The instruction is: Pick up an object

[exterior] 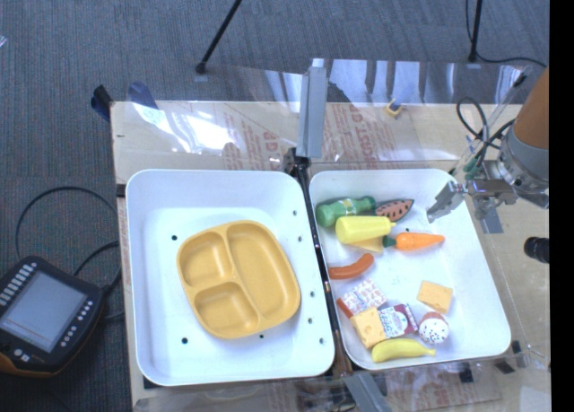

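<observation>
Banana (402,349) at right bin's (491,298) near edge, untouched; gripper (466,206) above far corner, fingers spread, holding nothing; picking not yet started.

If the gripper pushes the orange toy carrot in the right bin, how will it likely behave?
The orange toy carrot looks like smooth moulded plastic, so probably light and stiff. Its round, tapered body may roll in a curve. The yellow corn cob beside it could block it.
</observation>
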Action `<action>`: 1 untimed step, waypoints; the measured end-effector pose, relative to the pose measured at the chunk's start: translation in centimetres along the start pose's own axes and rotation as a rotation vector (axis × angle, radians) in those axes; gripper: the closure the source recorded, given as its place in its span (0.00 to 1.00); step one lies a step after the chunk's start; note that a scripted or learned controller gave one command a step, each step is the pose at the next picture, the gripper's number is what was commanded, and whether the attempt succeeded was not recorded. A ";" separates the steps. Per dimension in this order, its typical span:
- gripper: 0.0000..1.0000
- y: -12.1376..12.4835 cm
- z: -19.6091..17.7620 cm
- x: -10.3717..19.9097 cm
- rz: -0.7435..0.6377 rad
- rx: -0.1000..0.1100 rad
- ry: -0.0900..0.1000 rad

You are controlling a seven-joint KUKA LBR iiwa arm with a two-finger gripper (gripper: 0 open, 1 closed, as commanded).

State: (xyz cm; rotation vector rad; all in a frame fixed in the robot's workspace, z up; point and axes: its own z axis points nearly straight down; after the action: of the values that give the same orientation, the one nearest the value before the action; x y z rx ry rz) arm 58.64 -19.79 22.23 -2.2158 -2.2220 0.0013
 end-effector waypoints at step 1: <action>0.00 2.0 13.6 -0.8 0.026 0.006 0.007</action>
State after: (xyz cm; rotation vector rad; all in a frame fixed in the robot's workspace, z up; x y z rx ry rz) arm 60.63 -20.56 8.62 -2.2382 -2.1860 0.0007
